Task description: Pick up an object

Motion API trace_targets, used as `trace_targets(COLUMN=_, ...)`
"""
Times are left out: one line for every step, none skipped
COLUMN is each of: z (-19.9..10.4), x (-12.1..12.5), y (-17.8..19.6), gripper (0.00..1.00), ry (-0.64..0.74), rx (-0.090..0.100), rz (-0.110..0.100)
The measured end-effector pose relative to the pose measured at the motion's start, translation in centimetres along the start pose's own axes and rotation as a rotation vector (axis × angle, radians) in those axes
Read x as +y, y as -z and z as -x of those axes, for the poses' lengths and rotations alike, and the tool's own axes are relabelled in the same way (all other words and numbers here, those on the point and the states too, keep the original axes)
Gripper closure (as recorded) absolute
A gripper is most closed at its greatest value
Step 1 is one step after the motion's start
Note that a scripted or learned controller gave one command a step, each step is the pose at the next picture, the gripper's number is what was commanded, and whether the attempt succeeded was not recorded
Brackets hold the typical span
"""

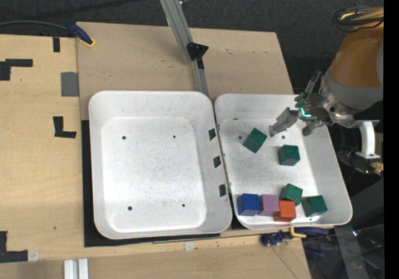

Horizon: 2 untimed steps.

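The claw (282, 124) hangs over the right bin (334, 171), fingers slightly parted, holding nothing; a green cube (254, 140) lies just beside it, lower left

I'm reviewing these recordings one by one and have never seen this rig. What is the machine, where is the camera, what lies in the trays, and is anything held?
One fixed camera looks down at a slant. The grey robot arm reaches in from the right; its gripper hangs over the right bin, and no block shows between its fingers. That bin holds small blocks: a green block nearest the gripper, another green block, and a cluster along the bottom edge including a blue block, a purple block and an orange block. Beside it sits the left bin.
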<state>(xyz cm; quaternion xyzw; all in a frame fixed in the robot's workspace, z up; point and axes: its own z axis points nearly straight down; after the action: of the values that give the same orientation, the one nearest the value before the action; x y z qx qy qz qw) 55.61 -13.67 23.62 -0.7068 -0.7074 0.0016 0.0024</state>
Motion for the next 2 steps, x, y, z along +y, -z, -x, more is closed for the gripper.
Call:
trace_targets(z=0.0, x=0.1, y=0.2, gripper=0.0, ry=0.002, rx=-0.001, rz=0.004)
trace_targets(z=0.2, x=-0.3, y=-4.2, gripper=0.0, ry=0.0, rx=-0.001, rz=0.0)
